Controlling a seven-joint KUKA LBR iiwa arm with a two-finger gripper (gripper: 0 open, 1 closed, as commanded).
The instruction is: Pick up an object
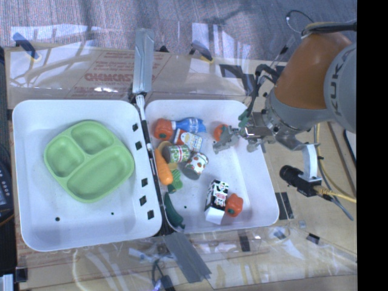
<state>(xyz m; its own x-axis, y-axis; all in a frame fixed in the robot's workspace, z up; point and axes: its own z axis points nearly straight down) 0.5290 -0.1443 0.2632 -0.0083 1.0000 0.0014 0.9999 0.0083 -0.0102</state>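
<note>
Two bins: shallow white plastic trays side by side, the left bin (27,180) at centre-left of the frame, the right bin (257,180) at centre-right, their inner walls touching.
Left bin contents: a light green plastic divided plate (88,160) with three compartments, lying flat in the upper middle of that bin.
Arm: grey with an orange band (309,65), entering from the upper right of the frame.
Gripper (229,136): hangs over the upper right part of the right bin, metal fingers (225,139) pointing left; an orange-red small toy (218,131) sits right at the fingertips, but whether it is clamped or how wide the fingers stand cannot be told.
Right bin, upper left: a blue-and-white bottle with an orange cap (180,127), and just below it a small printed can (176,154).
Right bin, left wall: an orange toy carrot (163,169) lying along the wall.
Right bin, lower middle: a black-and-white cow-print carton (216,199) touching a red-orange round toy (234,204).
</note>
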